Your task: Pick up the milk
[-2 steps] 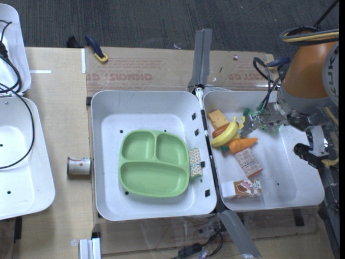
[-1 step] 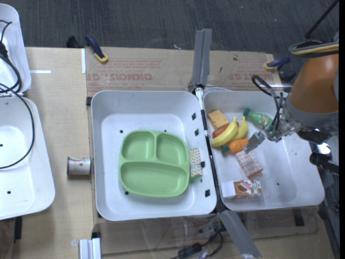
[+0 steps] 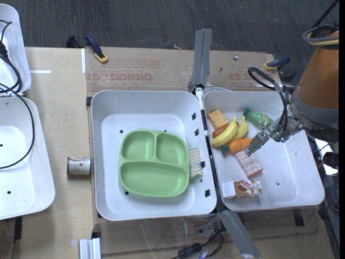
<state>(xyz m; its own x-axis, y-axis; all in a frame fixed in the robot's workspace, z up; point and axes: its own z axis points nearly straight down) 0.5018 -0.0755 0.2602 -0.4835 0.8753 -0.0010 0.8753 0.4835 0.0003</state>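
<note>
Down at the front edge of the right bin [image 3: 302, 198], closest to where I'm standing, a little carton [image 3: 247, 188] with red and white print is lying on its side. I'm guessing that's the milk, though the print is too small to read. It's resting flat against the bin floor, so nothing is propping it up, it's just sitting where it landed.

Using that carton as the landmark: just behind it a flat red-and-white packet [image 3: 249, 164] is lying at an angle. Further back from it, a carrot [image 3: 239, 144], a banana [image 3: 229, 133], a tan cheese wedge [image 3: 218, 118] and a green bottle [image 3: 257, 117] are all bunching up together toward the bin's back left, some touching each other, like they got dumped in a heap.

The gripper [image 3: 257, 142] is hovering behind the carton and a bit to the right, above the carrot end of the pile, pointing down and left. Honestly can't tell whether it's spread or closed from here, too small and blurry. Nothing visible in it. The carton is sitting apart from it, with the packet lying between the two.

Way off left of the carton, a green divided plate [image 3: 155, 164] is sitting in the left bin [image 3: 108, 144].
</note>
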